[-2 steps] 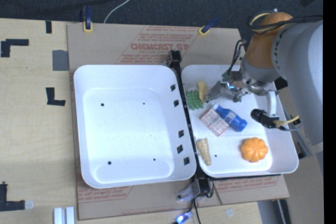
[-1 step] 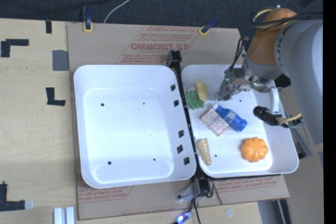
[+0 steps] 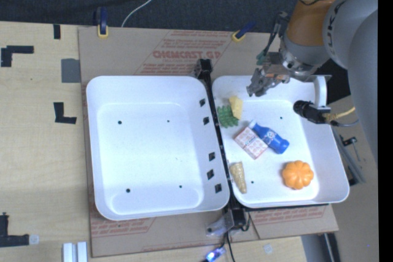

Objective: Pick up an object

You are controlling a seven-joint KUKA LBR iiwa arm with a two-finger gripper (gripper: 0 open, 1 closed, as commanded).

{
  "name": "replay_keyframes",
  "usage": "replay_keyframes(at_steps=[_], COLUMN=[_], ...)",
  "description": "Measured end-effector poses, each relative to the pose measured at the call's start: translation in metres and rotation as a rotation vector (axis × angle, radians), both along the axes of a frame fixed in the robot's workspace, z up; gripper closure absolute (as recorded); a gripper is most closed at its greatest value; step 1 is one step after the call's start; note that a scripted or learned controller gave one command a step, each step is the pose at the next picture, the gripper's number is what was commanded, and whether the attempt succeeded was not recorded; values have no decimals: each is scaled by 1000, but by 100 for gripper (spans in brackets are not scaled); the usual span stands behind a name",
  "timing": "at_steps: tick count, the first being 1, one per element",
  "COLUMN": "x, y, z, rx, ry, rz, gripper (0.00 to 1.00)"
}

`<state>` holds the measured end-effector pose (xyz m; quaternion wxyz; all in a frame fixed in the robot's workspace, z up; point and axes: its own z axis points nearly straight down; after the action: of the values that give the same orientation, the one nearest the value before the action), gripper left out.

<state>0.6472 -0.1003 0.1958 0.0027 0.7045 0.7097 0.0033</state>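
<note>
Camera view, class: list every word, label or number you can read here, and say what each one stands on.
Red printed lettering on the cardboard sheet behind the bins: blurred, not readable.
Faint red print on the cardboard's front edge: not readable.
Small red and white box in the right bin: printed pattern, too small to read.
Blue bottle: no legible label.

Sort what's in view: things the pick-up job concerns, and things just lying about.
Job:
gripper
yellow-and-green toy corn
blue plastic bottle
red-and-white small carton
orange toy pumpkin
tan cone-shaped toy
right white bin

Lying about:
left white bin
brown cardboard sheet
</note>
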Motion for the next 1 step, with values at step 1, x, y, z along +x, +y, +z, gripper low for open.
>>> replay_keyframes(at_steps=[1], x=[-42], y=[66], z=[-8], rx=[1], ry=[13], rz=[-1], gripper=[100])
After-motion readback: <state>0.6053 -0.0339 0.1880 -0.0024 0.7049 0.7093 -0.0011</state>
